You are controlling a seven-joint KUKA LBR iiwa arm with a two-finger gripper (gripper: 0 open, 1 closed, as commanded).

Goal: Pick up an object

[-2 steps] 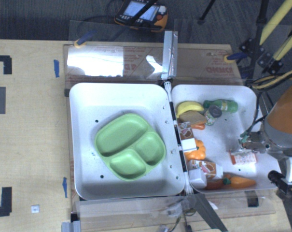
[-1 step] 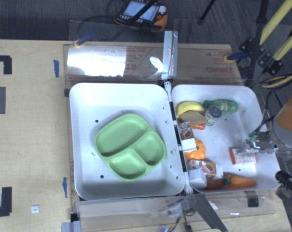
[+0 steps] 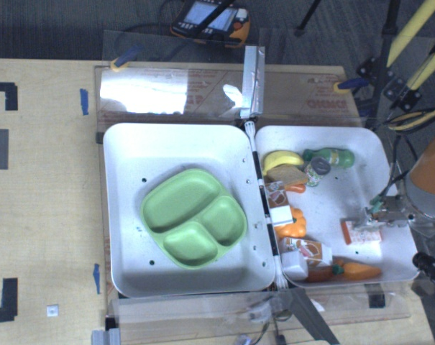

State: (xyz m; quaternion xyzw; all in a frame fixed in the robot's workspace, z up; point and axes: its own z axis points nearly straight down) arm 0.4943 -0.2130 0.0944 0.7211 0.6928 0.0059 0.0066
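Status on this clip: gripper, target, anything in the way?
Gripper low in right bin, above red-and-white packet. Nothing seen held. Carrot, bottle nearby.

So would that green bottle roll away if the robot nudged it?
Probably. The bottle lies on its side on the smooth bin floor, so its round body could roll. The banana beside it might stop it. It looks like light plastic, likely slippery.

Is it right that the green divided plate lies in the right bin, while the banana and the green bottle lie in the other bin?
Not quite. The camera view shows the green divided plate in the left bin; the banana and green bottle lie in the right bin.
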